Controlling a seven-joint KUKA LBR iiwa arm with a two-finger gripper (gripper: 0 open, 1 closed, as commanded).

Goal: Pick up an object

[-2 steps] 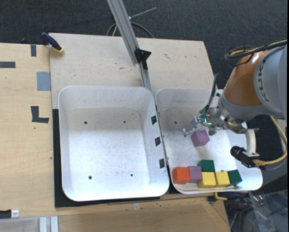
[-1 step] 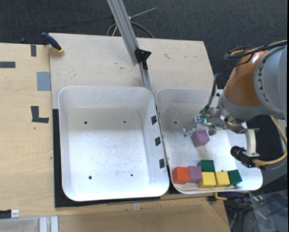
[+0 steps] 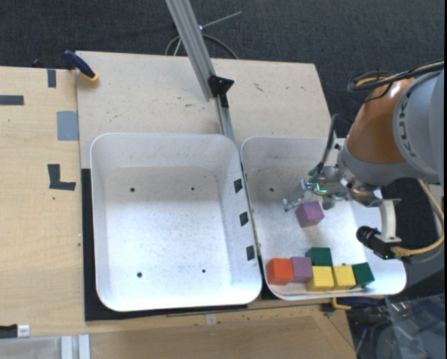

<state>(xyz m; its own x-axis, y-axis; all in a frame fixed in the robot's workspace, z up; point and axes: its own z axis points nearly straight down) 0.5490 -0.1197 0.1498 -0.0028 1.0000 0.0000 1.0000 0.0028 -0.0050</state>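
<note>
Gripper is down in the right bin, roughly mid-bin toward its right wall, w/ the grey arm coming in from the right, orange band above the wrist. Can't tell if it's apart or together, too small and blurry. A purple cube sits right under/just beside the tip, tilted a bit, looks like it's touching or nearly so, but I can't see it actually clamped.

Rest of the blocks are bunched along the near edge of the right bin: orange block at the near left corner, a purple block touching it on the right, then two yellow blocks in a row, a green block at the right end, and a dark green block just behind the yellow ones.

Left bin is next to it, walls touching in the middle. Both sit on the counter. A metal pole slants in from the far edge down to where the bins meet. Blue/yellow clamp at the counter's far left corner.
</note>
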